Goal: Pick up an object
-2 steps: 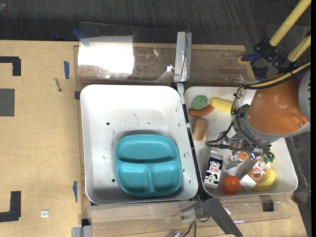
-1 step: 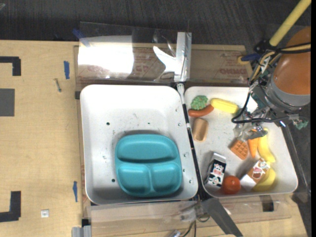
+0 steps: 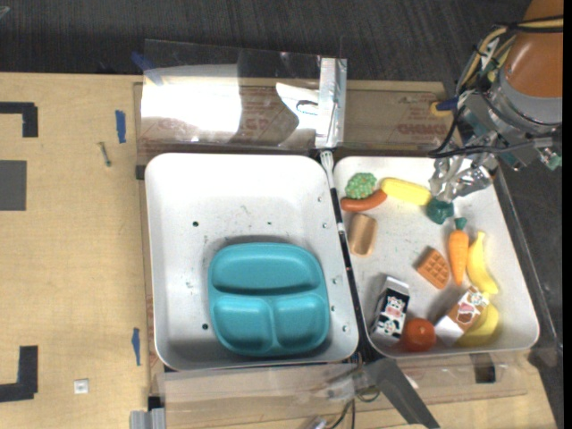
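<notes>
The right bin (image 3: 523, 275) holds several toy foods. My gripper (image 3: 453, 182) hangs over its far right part, fingers pointing down and open, with nothing between them. Just below the fingertips lies a small teal object (image 3: 440, 211). To its left rest a yellow piece (image 3: 404, 190), a green broccoli (image 3: 361, 185) and a red-orange pepper (image 3: 362, 202). An orange carrot (image 3: 458, 250) and a banana (image 3: 479, 264) lie just nearer than the gripper.
Also in the right bin are a brown cylinder (image 3: 362, 233), a waffle (image 3: 433, 268), a milk carton (image 3: 391, 310), a tomato (image 3: 417, 333) and a second banana (image 3: 483, 324). The left bin (image 3: 179, 204) holds a teal divided plate (image 3: 268, 298).
</notes>
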Action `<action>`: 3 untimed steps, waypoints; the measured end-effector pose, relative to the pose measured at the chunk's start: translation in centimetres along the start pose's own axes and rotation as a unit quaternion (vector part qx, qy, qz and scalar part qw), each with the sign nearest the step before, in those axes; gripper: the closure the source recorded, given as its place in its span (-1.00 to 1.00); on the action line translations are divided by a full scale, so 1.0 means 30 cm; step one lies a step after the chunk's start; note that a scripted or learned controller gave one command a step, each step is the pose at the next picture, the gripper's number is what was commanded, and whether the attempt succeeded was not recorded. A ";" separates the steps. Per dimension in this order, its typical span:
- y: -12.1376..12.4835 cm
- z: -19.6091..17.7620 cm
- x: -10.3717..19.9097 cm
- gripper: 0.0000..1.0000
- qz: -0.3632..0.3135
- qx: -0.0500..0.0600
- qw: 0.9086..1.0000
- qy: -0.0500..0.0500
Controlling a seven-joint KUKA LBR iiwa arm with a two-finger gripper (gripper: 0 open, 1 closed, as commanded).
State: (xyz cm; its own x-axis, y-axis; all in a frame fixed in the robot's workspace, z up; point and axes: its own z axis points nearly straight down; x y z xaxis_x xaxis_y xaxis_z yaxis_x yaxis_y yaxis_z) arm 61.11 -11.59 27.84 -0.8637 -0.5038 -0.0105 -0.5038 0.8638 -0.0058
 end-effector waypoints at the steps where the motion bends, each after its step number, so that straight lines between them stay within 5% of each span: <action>1: 0.027 -0.017 -0.140 1.00 -0.007 -0.002 1.000 0.000; 2: 0.022 -0.061 -0.146 1.00 -0.005 0.001 1.000 -0.006; 3: 0.117 0.035 -0.258 1.00 -0.053 -0.003 0.999 0.002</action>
State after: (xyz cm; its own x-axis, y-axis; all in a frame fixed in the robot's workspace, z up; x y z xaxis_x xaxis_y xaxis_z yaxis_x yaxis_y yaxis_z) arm 66.04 -4.67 26.85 -0.8050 -0.5932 -0.0062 -0.5932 0.8050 -0.0013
